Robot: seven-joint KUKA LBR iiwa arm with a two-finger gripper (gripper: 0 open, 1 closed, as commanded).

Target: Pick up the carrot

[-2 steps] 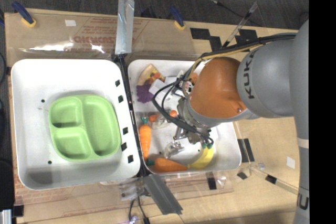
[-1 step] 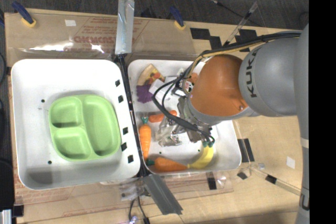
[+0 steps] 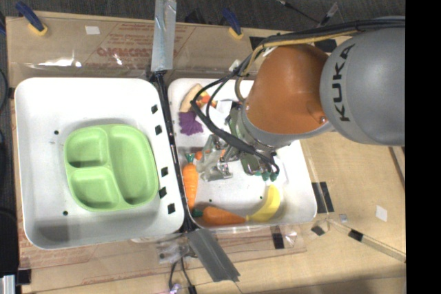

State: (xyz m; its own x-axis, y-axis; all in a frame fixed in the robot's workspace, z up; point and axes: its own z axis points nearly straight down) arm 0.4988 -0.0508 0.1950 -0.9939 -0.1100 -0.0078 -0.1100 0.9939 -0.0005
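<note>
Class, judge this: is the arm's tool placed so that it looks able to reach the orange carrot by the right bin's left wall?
Probably yes: the tool hangs just beside the orange carrot, with nothing lying over it.

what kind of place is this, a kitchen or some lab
Most likely a robot lab bench, not a kitchen: a KUKA arm reaches over two white bins, one holding a green divided plate, the other toy food like a carrot.

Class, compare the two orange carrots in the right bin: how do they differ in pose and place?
The left-wall carrot lies lengthwise along the wall between the bins; the front carrot lies crosswise along the near wall. The left-wall carrot is nearer the tool; the front carrot lies beside the banana. Both are orange and lie flat in the right bin.
</note>
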